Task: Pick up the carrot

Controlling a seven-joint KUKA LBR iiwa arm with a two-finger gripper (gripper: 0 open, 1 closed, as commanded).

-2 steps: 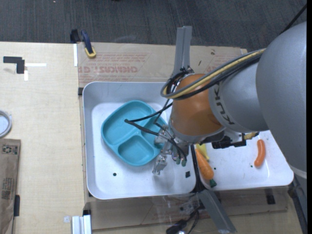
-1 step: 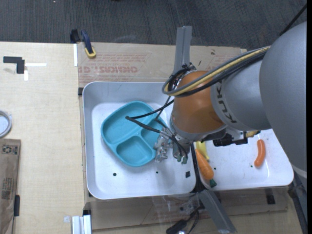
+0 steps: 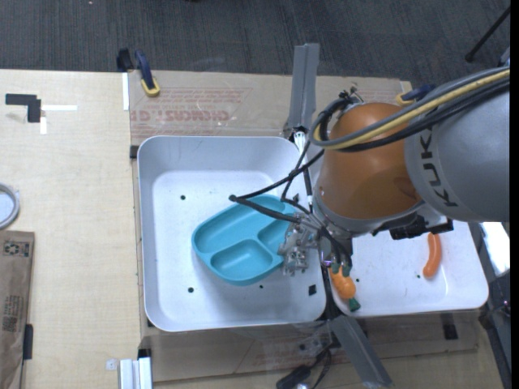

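Arm (image 3: 381, 168) reaching from right, wrist pointing down

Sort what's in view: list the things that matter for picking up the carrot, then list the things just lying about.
For the job:
- carrot, at the near left edge of the right bin
- gripper, over the left bin, by the tray

Lying about:
- blue divided tray in the left bin
- orange sausage-shaped item in the right bin
- tape roll on the bench

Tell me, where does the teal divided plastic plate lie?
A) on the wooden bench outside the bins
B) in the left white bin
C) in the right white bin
B: the teal divided plastic plate rests on the floor of the left white bin, beside the gripper.
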